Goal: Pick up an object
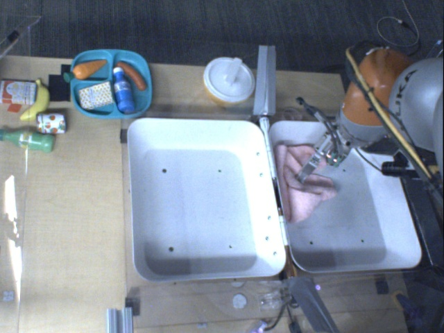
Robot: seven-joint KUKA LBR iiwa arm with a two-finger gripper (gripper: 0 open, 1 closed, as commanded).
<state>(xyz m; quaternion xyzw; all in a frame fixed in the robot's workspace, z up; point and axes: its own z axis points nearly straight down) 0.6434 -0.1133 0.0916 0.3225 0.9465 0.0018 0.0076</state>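
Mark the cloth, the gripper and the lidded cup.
cloth (pixel 300 198): camera view, lower folded part, in the right bin.
gripper (pixel 310 168): camera view, midway between the fingertips, over the cloth.
lidded cup (pixel 229 79): camera view, centre of the white lid.

The light is bright and even, coming from above. The two white bins (pixel 139 186) shine pale, with soft grey shadows along their near walls, below the gripper (pixel 313 164). The picture is a bit fuzzy everywhere. Far left of the gripper, a clear sheet (pixel 10 207) shows white glare. The floor behind looks dark.
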